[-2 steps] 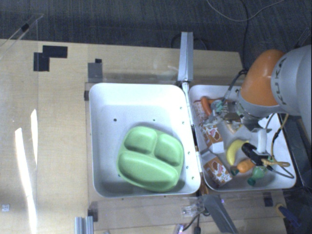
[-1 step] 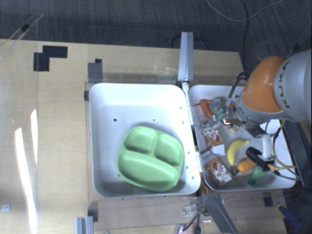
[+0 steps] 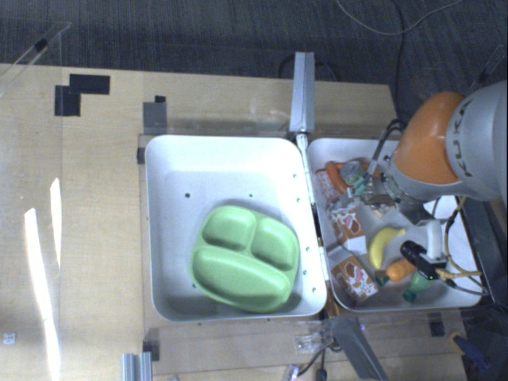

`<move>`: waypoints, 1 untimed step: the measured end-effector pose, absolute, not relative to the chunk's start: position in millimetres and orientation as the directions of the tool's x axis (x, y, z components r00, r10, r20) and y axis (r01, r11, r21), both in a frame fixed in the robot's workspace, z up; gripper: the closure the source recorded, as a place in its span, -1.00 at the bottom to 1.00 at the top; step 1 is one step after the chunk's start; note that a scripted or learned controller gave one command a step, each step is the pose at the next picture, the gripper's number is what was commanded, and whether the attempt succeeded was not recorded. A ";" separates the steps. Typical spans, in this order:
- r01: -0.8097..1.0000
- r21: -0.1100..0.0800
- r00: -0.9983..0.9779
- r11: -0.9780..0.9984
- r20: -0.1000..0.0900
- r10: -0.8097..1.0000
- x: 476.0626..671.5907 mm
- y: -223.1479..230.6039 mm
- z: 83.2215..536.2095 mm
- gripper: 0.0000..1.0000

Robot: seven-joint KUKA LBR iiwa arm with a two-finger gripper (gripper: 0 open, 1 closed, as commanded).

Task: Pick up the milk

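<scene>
In the right bin (image 3: 468, 298) lie two small white-and-brown cartons. One carton (image 3: 347, 221) sits mid-left in the bin and the other carton (image 3: 355, 280) near the front left corner. I cannot tell which of them is the milk. My gripper (image 3: 367, 189) hangs low over the back left part of this bin, just behind and right of the upper carton. The wrist and its fittings hide the space under it.
A green divided plate (image 3: 246, 256) lies upside down in the left bin (image 3: 159, 213). The right bin also holds a banana (image 3: 383, 244), an orange carrot-like piece (image 3: 399, 270), a red-orange item (image 3: 337, 175) and a small green thing (image 3: 413, 294).
</scene>
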State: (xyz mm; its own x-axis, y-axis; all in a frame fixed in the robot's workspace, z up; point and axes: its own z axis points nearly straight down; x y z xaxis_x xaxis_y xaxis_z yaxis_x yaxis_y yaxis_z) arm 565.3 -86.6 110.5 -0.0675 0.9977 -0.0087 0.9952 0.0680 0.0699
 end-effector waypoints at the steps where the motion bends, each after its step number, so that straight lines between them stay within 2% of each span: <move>1: 0.992 0.073 -0.099 0.100 -0.013 0.995 551.0 -89.0 110.6 -1.00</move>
